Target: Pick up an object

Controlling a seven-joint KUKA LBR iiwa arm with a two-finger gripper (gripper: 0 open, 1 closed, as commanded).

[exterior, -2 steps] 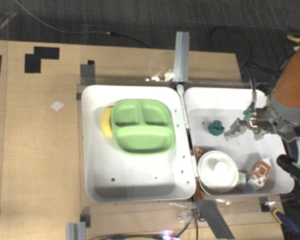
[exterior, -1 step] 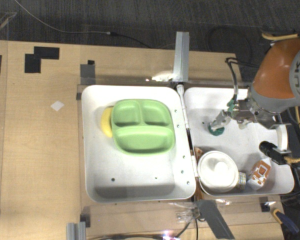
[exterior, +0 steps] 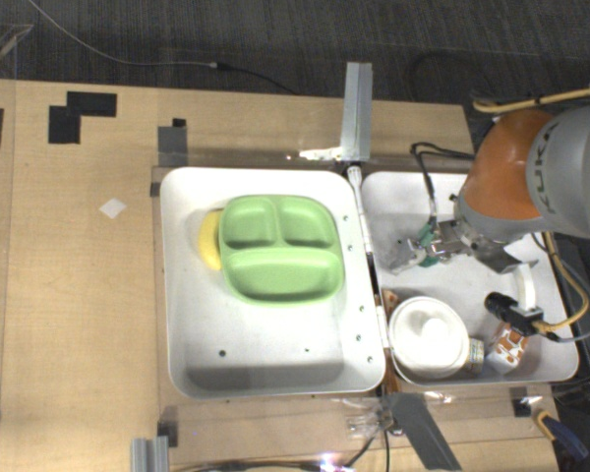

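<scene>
My gripper (exterior: pixel 415 250) hangs low over the upper middle of the right bin (exterior: pixel 403 193), with the grey and orange arm reaching in from the right. A white round bowl (exterior: pixel 429 334) sits in that bin's front left part, just in front of the gripper. A small brown and white object (exterior: pixel 508 346) lies beside the bowl near the bin's front right, with a small silvery piece (exterior: pixel 475 352) between them. In the left bin (exterior: pixel 256 357) a green divided plate (exterior: pixel 278 247) rests in the upper half, and a yellow object (exterior: pixel 208 241) pokes out from under its left edge.
A metal post (exterior: pixel 357 111) stands behind the ridge where the two bins meet. The wooden bench (exterior: pixel 69 293) spreads out to the left. A tiny brown bit (exterior: pixel 389 298) lies by the right bin's left wall.
</scene>
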